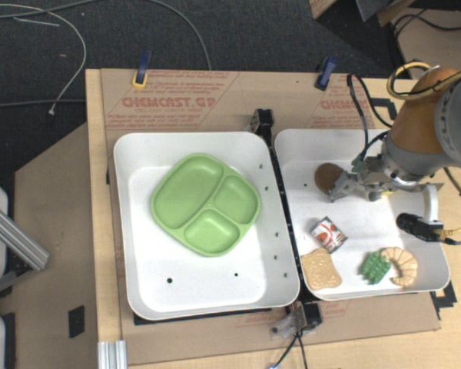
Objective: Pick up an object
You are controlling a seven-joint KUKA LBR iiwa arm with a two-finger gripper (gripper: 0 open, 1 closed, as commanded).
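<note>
- On the bench you have two white bins side by side: the left bin (131,229) carries a green divided plate (206,204), the right bin (296,148) carries the small objects.
- The arm (422,121) reaches in from the right and hangs over the upper half of the right bin, its orange band above the wrist.
- The gripper (344,187) points left and downward; you cannot tell from this slanted view whether it is spread or closed, and nothing can be seen held in it.
- The brown round object (326,177) is the nearest candidate. It lies just left of the gripper tip, close enough that contact cannot be ruled out.
- It looks roughly round, so no long axis dictates your wrist angle.
- The rest sit nearer the front of the bin, well apart from the gripper: a slice of toast (320,269) at the front left, a croissant (404,265) at the front right, a green leafy piece (375,267) touching it, and a small red-and-white packet (327,234) toward the middle.
- Your coming move likely turns on a short shift left over the brown object.
</note>
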